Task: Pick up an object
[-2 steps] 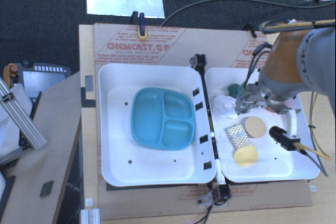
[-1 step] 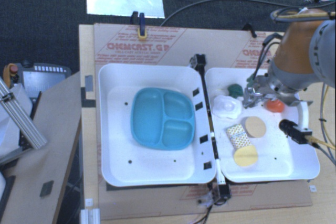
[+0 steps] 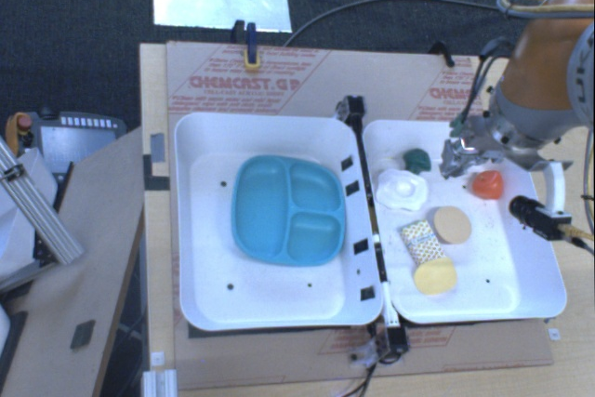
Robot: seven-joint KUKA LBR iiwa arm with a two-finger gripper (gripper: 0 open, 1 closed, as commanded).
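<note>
I see the claw (image 3: 462,158) low over the back of the right bin (image 3: 539,293), but I cannot tell how it is set. An orange-red object (image 3: 487,185) lies just beside it, a dark green object (image 3: 416,160) on its other side. Nearer the front lie a white object (image 3: 401,191), a tan disc (image 3: 452,224), a patterned block (image 3: 422,243) and a yellow round piece (image 3: 434,276). The left bin (image 3: 200,293) holds a blue divided plate (image 3: 285,209). Both bins sit on the table (image 3: 307,74).

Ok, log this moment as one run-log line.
arm: over right bin | gripper: above bin floor, beside orange object | grasp: unconfirmed
</note>
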